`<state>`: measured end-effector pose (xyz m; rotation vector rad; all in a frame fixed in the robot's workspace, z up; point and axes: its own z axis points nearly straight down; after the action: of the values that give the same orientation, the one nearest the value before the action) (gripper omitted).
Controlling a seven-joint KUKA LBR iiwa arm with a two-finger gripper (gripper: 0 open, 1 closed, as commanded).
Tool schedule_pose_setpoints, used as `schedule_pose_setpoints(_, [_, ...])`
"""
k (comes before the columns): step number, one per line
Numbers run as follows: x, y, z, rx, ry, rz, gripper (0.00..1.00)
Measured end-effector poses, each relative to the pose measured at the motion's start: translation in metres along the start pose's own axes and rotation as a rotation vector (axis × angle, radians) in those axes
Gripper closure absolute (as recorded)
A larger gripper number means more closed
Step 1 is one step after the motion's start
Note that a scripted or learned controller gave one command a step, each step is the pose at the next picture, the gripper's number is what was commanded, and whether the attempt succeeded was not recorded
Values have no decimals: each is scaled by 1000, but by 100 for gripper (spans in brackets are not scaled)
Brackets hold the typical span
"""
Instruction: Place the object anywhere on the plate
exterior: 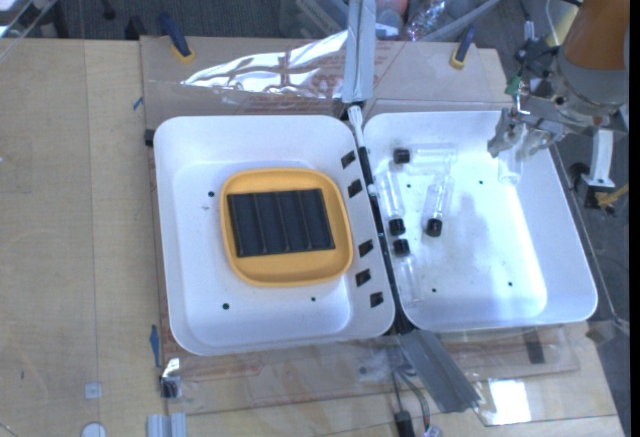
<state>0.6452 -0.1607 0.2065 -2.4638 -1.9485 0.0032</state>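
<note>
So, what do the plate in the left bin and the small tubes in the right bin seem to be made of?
The plate looks like matte yellow-orange plastic: even colour, rounded rim, no shine. Its dark ribbed centre could be rubber or plastic; I cannot tell which. The tubes look like clear plastic or glass, because the white bin shows through them, and they have black caps, probably plastic.

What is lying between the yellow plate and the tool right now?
In the camera view, between the yellow plate and the tool stand the bins' adjoining walls, then several clear tubes with black caps in the right bin.
</note>
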Motion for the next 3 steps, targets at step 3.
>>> schedule_pose_setpoints(3, [66, -79, -11, 1, 2, -467, 100])
